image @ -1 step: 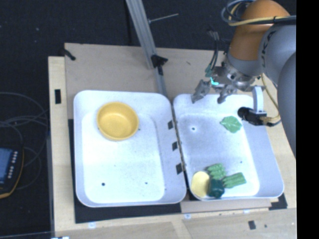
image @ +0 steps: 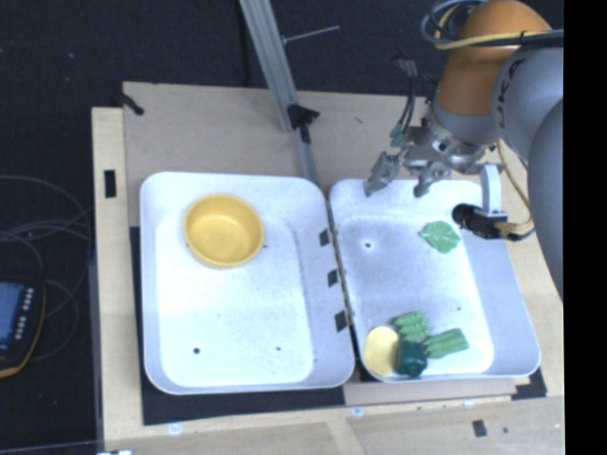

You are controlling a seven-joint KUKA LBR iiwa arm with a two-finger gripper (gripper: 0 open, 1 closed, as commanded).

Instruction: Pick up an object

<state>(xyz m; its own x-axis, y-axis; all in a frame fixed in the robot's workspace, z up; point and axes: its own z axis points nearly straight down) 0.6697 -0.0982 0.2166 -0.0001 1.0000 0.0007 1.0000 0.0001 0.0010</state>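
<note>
Scanning from the left, we see a yellow bowl point(image: 224, 229) lying in the left bin point(image: 171, 349) and, in the right bin point(image: 503, 320), a green leaf-shaped piece point(image: 440, 235) and a huddle of green and yellow toys point(image: 410, 345). Above that bin's far edge hangs the pincer point(image: 402, 179), fingers spread and grasping nothing, so we judge the pick not yet made.

Even overhead light, white bins point(image: 237, 282) bright; dark surroundings, slightly soft focus
</note>
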